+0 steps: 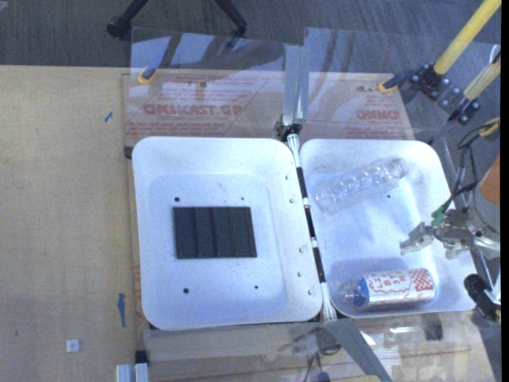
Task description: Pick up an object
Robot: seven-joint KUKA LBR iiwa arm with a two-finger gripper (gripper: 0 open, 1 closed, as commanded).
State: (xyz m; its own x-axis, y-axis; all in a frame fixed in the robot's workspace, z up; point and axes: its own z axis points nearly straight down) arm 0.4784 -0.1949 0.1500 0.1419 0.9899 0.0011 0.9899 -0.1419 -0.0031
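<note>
Jaws over right bin, near its right wall; aperture indistinct, open or closed cannot be told. Red-patterned bottle just below-left of jaws, on its side, long axis left-right, cap left. Clear bottle farther up-left, axis diagonal. Red-patterned bottle judged nearer target.

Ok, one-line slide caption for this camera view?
Tool over right bin between clear bottle and red-labelled bottle; dark pad in left bin.
</note>
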